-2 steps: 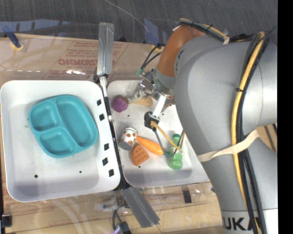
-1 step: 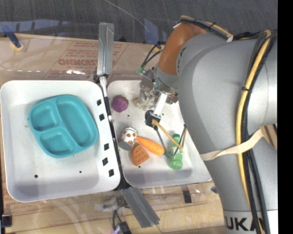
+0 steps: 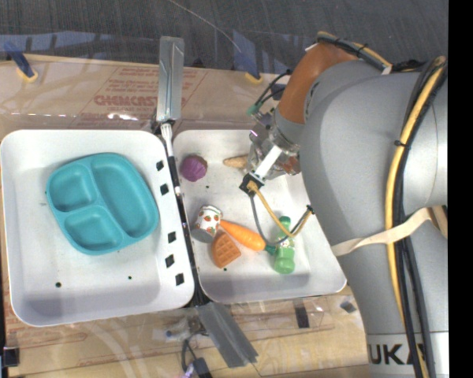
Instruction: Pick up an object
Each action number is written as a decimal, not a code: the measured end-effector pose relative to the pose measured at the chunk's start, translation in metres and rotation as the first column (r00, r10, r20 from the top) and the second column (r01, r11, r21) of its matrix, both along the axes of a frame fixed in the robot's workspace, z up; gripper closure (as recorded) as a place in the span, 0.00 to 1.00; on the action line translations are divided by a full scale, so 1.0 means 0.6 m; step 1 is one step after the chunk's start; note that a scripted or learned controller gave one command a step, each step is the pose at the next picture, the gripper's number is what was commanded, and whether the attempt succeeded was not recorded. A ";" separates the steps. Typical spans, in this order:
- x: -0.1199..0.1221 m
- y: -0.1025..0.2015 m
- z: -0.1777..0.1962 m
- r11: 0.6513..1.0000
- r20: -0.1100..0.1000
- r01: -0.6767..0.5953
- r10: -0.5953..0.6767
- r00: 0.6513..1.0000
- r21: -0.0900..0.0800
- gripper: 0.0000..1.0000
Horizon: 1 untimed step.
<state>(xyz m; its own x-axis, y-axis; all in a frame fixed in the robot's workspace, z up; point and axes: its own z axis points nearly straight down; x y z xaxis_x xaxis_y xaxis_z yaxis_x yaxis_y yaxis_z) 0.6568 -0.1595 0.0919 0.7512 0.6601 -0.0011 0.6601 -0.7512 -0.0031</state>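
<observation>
Grey and bulky, the arm (image 3: pixel 370 203) fills the right side, its orange band (image 3: pixel 311 73) above the wrist. Its gripper (image 3: pixel 256 178) hangs over the far middle of the right bin (image 3: pixel 315 278); whether the jaws are released or clenched cannot be told. Toys lie in that bin: a purple ball (image 3: pixel 193 167) at far left, a tan piece (image 3: pixel 236 161) beside the gripper, a white cup (image 3: pixel 210 220), an orange carrot (image 3: pixel 243 235), a waffle (image 3: pixel 226 250) and a green bottle (image 3: pixel 283 255) nearer. A teal divided plate (image 3: pixel 101 201) sits in the left bin (image 3: pixel 31 290).
</observation>
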 end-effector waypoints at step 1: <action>-0.049 -0.052 -0.001 0.993 -0.003 0.120 -0.120 0.993 0.001 1.00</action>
